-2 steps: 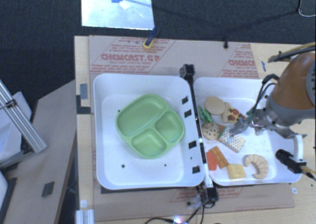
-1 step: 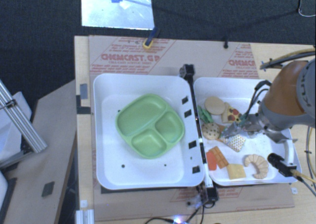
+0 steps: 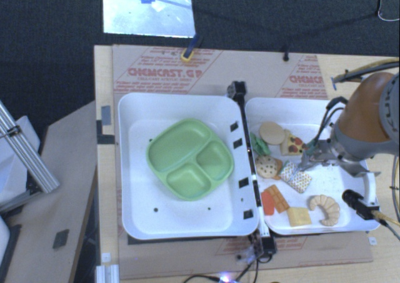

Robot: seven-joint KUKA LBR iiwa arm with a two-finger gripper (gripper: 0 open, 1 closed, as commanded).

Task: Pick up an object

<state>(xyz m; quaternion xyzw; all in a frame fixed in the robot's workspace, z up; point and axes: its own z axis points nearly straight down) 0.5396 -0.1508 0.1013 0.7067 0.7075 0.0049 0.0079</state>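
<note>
The arm [image 3: 367, 118] comes in from three o'clock and covers much of the right bin's [image 3: 312, 105] far side, so the rim and floor there are hidden. Its gripper [image 3: 307, 163] is low over the middle of that bin. The tip sits at the upper edge of a small patterned packet [image 3: 296, 179], the closest object to it. The tip is small and dark against the wrist, so it cannot be told whether the jaws are open or closed, or whether they touch the packet. Nothing can be seen held in them.

Other toy foods lie around the packet:
- A round tan bun [image 3: 272, 132] is at eleven o'clock in the bin.
- A pizza slice [image 3: 292, 145] lies against the bun's right side.
- A green piece [image 3: 259, 146] lies at ten o'clock by the left wall, too blurred to identify.
- A chip cookie [image 3: 267, 167] is at nine o'clock, just beside the packet.
- An orange stick [image 3: 274, 200] is at seven o'clock.
- A yellow square [image 3: 299, 216] is at six o'clock, near the front rim.
- A croissant [image 3: 325, 208] is at five o'clock, just beside the square.

The left bin [image 3: 142, 213] holds a green divided plate [image 3: 190, 158] near its middle, lying flat and turned at an angle. Both bins rest on a brown sheet [image 3: 164, 68] with red lettering, part of which they cover.
</note>
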